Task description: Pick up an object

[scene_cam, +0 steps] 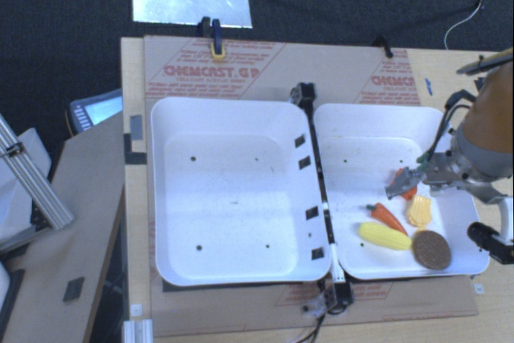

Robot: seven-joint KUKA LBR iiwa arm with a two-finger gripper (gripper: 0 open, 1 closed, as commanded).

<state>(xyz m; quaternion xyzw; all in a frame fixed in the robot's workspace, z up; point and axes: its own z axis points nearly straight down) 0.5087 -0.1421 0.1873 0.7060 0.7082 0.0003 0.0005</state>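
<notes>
Objects to pick are all bunched in the near right corner of the right bin [353, 120], on the worktop's right side; the left bin [169, 124] sits beside it. Biggest to smallest: yellow corn [384, 236], brown round disc [432, 250], pale yellow piece [418, 212], orange carrot [387, 215]. The gripper [399, 187] is down low just above them, next to a small orange bit, but honestly can't tell how the jaws stand. Nothing looks lifted yet, so I'd say the grab is still to come.

2 bins sit side by side; the right bin [353, 132] holds a corn cob [384, 236], carrot [387, 215] and disc [432, 250] near its front-right corner.
</notes>
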